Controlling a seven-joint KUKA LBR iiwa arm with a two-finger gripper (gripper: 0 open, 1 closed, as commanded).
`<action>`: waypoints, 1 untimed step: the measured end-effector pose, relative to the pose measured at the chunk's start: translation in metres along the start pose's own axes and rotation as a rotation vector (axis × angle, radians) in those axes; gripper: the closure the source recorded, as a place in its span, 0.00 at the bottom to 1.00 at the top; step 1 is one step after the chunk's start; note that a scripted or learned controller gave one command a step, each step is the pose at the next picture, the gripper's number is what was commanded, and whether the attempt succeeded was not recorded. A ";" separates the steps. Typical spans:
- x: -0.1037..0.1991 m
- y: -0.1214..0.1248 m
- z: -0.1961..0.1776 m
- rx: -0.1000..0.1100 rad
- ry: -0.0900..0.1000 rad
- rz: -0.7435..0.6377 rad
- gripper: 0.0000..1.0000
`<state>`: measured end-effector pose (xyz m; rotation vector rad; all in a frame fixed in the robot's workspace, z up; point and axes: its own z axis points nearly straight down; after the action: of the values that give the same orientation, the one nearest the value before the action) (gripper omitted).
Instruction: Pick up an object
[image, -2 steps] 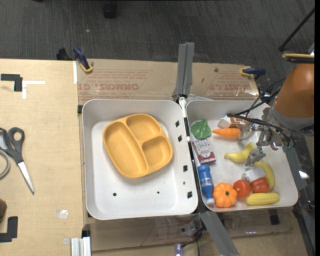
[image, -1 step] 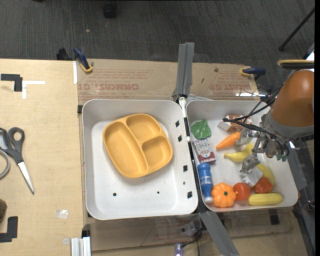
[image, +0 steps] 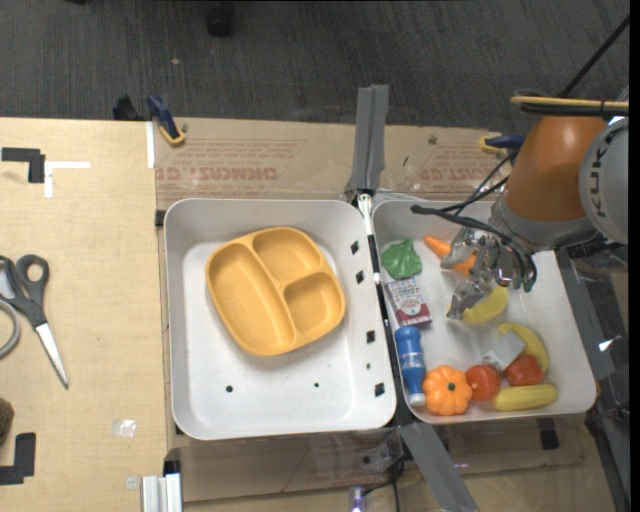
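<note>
My gripper (image: 478, 292) hangs low in the right bin (image: 572, 300), at the end of the grey arm with its orange band (image: 560, 170). A small yellow fruit (image: 490, 306) lies right at its tip, partly covered by it. Whether that fruit is held I cannot make out. An orange carrot (image: 437, 245) pokes out just left of the gripper, and a green leafy piece (image: 401, 260) lies further left.
Also in the right bin are a pink-white carton (image: 408, 300), a blue bottle (image: 408, 355), an orange pumpkin (image: 447, 390), a tomato (image: 482, 380), a banana (image: 530, 342) and corn (image: 522, 397). A yellow divided plate (image: 277, 290) sits in the left bin (image: 190, 400). Scissors (image: 35, 310) lie on the bench.
</note>
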<state>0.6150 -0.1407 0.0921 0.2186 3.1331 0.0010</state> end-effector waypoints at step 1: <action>0.015 0.006 -0.001 0.001 -0.002 0.039 0.00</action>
<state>0.6005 -0.1329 0.0927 0.2795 3.1262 -0.0002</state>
